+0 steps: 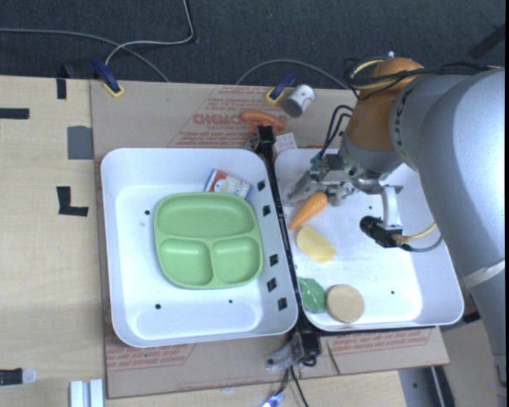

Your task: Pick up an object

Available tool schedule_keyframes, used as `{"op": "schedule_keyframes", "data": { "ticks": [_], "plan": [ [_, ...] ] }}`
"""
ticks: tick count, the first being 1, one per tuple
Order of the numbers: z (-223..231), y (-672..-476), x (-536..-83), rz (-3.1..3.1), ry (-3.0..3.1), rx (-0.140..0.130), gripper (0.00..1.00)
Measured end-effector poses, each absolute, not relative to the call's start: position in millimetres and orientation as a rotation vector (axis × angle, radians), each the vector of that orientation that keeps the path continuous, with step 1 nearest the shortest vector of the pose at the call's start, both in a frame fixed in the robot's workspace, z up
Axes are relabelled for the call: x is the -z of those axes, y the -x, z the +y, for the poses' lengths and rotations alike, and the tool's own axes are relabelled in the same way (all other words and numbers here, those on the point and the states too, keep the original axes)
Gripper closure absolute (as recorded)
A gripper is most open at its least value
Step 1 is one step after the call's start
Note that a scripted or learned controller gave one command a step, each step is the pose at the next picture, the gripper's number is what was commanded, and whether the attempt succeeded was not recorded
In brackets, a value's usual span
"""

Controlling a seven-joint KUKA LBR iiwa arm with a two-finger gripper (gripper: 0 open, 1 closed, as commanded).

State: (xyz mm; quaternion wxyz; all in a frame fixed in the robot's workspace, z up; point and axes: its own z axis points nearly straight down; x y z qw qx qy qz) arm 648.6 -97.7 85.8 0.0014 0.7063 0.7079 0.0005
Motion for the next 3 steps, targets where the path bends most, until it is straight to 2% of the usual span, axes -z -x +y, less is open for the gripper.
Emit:
{"op": "schedule_keyframes", "data": {
  "ticks": [2, 3],
  "plan": [
    [-100.1, -654.3, -85.6, 2.224, -2.219, -0.003, 0.0],
    [-99.7, -654.4, -95.4, 2.224, -2.217, -0.003, 1.0]
  ]
}}
